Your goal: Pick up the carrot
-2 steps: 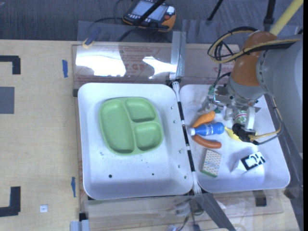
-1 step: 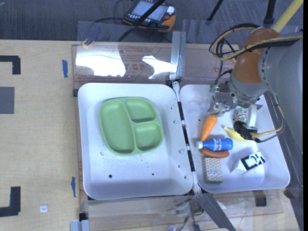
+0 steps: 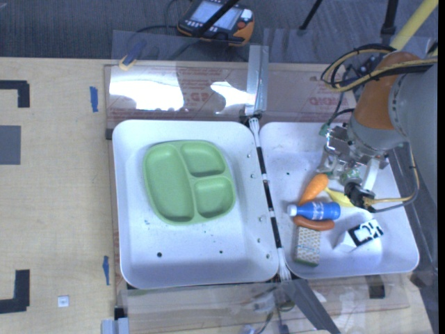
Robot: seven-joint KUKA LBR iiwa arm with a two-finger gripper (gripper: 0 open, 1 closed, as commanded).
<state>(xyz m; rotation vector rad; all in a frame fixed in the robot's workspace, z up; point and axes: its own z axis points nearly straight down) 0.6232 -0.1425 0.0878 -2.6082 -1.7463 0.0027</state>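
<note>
The carrot [image 3: 315,186] lies in the right bin [image 3: 292,155], orange and tapered, tilted with its tip pointing down-left. My gripper [image 3: 336,170] hangs just right of and above the carrot's thick end, its metal head low over the bin. A blue bottle [image 3: 318,210] lies right below the carrot, and a red-orange sausage-shaped piece [image 3: 314,223] sits under that.
A yellow item [image 3: 342,199] peeks out beside the bottle. A speckled sponge block [image 3: 307,245] and a black-and-white tag [image 3: 364,233] lie toward the bin's front. The left bin [image 3: 132,242] holds a green divided plate [image 3: 188,180]. A metal divider [image 3: 265,186] separates the bins.
</note>
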